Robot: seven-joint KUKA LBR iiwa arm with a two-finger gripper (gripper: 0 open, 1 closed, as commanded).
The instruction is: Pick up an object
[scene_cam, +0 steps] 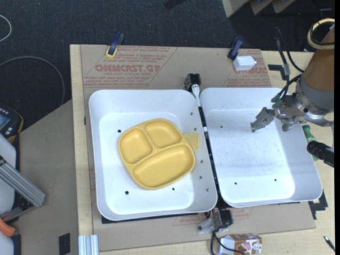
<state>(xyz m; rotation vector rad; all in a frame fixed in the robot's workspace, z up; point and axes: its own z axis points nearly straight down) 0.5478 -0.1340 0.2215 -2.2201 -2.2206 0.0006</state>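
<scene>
Nearest to me, at the bench's front edge, a small brown packet point(245, 244) is lying beside a tangle of wires point(215, 230). Behind them the bench point(159, 62) is showing as flat tan board printed with faded red lettering.

Two shallow white bins are sitting on it side by side, both smooth, glossy plastic with rounded corners. The left bin point(101, 142) is holding one yellow plate point(155, 153), the only loose object I am seeing. It is lying flat, a little toward the bin's front and slightly right of centre, well apart from the arm. It is a rounded, matte moulding divided into three compartments: two small ones at the back and one long one at the front, turned at a slant. A small yellow tab is sticking out on its right side, near the bin wall.

The right bin point(255, 195) is showing a lightly speckled floor. Over its far right part the gripper point(271, 118) is hovering, dark grey metal, with one finger point(260, 122) pointing left and down; nothing is sitting between the fingers, but I cannot tell if they are spread or closed. The arm point(321, 84) is reaching in behind it.

Farther back, two clamps are gripping the board's far edge, one yellow point(113, 45) and one blue point(236, 48), with one white block point(244, 63) beside the blue one.
</scene>
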